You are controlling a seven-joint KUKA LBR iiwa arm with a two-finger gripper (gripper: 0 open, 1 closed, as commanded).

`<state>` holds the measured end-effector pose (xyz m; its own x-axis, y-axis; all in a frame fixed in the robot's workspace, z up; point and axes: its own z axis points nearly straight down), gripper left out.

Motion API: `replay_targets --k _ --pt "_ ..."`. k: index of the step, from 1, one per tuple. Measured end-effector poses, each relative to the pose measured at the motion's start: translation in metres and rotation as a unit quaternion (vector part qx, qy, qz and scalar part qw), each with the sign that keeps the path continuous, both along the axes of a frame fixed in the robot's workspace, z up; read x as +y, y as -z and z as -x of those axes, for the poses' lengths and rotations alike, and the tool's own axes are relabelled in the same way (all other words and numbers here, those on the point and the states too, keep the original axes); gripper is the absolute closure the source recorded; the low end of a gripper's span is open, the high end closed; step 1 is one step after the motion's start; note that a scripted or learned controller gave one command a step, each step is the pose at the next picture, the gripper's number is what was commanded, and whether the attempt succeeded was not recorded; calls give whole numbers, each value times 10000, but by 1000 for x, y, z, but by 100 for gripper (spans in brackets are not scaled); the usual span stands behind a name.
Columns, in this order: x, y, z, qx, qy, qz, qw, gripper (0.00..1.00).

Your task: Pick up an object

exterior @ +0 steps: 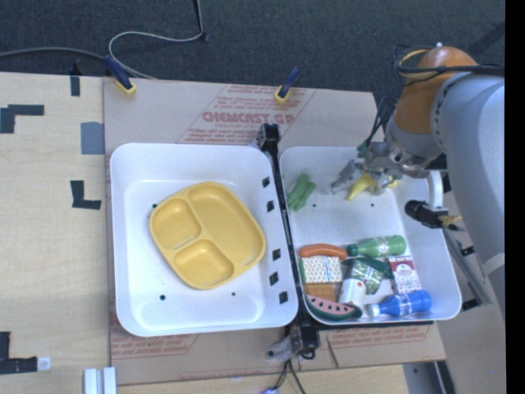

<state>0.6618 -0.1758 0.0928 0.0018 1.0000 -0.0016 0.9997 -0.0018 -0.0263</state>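
While the gripper (pixel 361 179) sits low over the far part of the right bin (pixel 426 245), a yellow banana-like toy (pixel 367 186) lies at its fingertips; jaw width cannot be told. Judgement: to grasp well, centre on the toy's middle and close across its narrow width, then lift straight. Its long axis appears to run left-right, the right end tilted slightly far. Other toys crowd the near end, well apart.
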Motion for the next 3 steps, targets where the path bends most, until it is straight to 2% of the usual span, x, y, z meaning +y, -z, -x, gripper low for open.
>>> replay_targets --k 1,2,3 --pt "-9 9 -4 -27 -5 -44 10000 0" --pt "-11 -1 -4 -45 -13 -1 10000 100" --pt "-11 -1 -4 -54 -13 6 10000 0"
